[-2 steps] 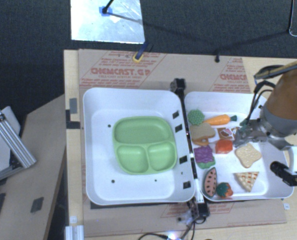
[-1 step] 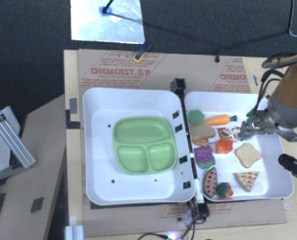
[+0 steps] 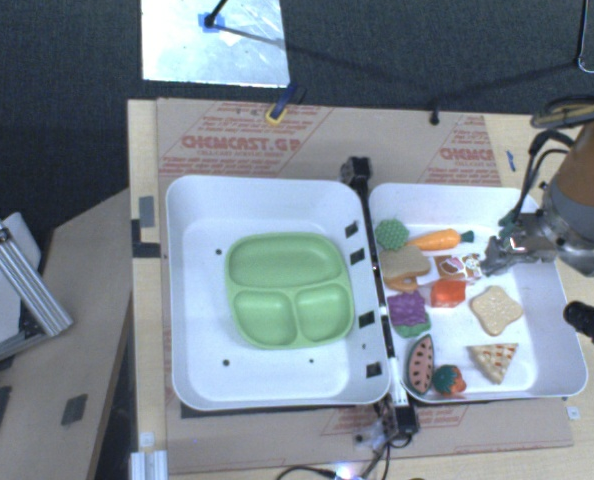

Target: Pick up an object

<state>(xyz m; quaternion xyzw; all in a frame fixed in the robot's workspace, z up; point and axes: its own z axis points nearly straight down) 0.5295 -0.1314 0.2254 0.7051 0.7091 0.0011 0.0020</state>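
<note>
Over the right bin (image 3: 552, 368), the end effector (image 3: 499, 253) hangs low among toy foods.
Whether it is open or closed cannot be told; its tip is blurred. At its nine o'clock lies a small printed piece (image 3: 461, 265), partly obscured; the arm's body is cut off at three o'clock.

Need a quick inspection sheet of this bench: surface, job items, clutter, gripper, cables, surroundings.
Surface: two shallow white bins side by side, left bin, right bin, on a printed cardboard sheet.
Job's things: toy foods in the right bin, among them an orange plastic carrot, a purple grape bunch, a tan bread slice and a watermelon wedge.
Clutter: green three-compartment tray in the left bin.
Grippers: gripper low over the right bin's far side; finger state unclear.
Cables: black cable crossing behind the bench.
Surroundings: dark carpet, shiny foil square.
</note>
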